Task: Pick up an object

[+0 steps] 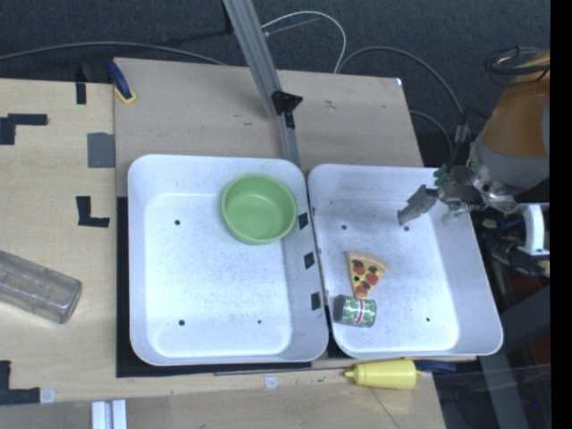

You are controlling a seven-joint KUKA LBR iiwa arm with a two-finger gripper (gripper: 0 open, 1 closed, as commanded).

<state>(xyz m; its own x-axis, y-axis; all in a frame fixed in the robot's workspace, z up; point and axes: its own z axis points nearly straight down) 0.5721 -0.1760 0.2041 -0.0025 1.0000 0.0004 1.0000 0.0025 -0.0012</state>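
Observation:
A toy pizza slice [365, 273] lies in the middle of the right bin [447, 329]. Just in front of it, near the divider, a small green and red can [356, 311] lies on its side. A green bowl [258, 207] stands at the back of the left bin [179, 266]. My gripper [431, 213] hangs over the back right part of the right bin, above and to the right of the pizza slice. Its fingers are spread and open, with nothing between them.
A yellow squeeze bottle [386, 374] lies on the bench just in front of the right bin. A clear plastic cylinder [36, 286] rests on the table far left. A slanted metal pole [255, 43] ends at the back edge between the bins.

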